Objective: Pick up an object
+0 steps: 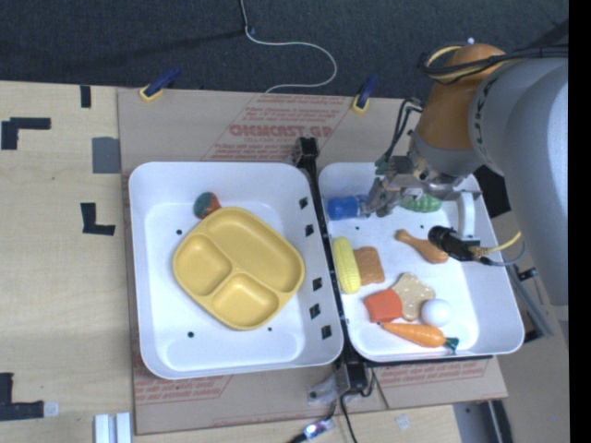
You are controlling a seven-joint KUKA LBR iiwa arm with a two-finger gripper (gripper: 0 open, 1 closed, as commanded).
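Note:
My gripper (380,201) hangs low over the back left of the right bin (489,335), right beside a blue object (342,208). In that bin lie a yellow corn cob (345,264), a tan bread slice (370,264), an orange-red block (383,305), a beige cracker-like piece (412,291), a white egg (437,313), a carrot (416,334), a brown drumstick (421,245) and a green item (423,202) partly hidden behind the wrist.
The left bin (157,340) holds a yellow sectioned plate (237,267) and a small red and green item (206,204) behind it. A black divider (314,220) runs between the bins. The grey arm (517,118) fills the right side.

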